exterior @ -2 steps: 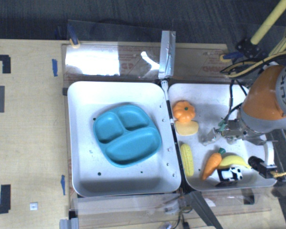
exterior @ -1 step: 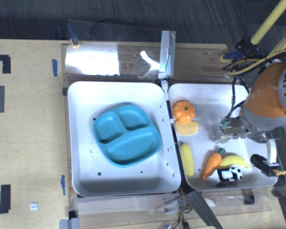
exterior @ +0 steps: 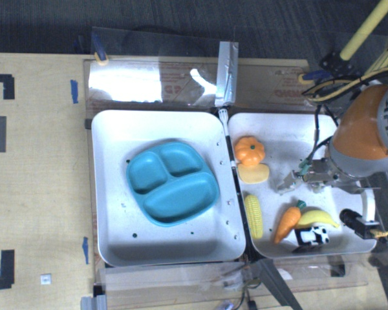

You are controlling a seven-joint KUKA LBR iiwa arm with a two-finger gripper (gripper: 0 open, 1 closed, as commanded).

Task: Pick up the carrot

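Looking at the gripper [exterior: 296, 178], you cannot tell its state: it blurs against the right bin [exterior: 278, 129]. Your carrot [exterior: 286, 223] lies below it, beside the banana [exterior: 317, 219], tip pointing down-left, leafy end up-right.

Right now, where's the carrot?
Camera view: the carrot lies tilted near the front of the right bin, between the corn cob and the banana, which it touches.
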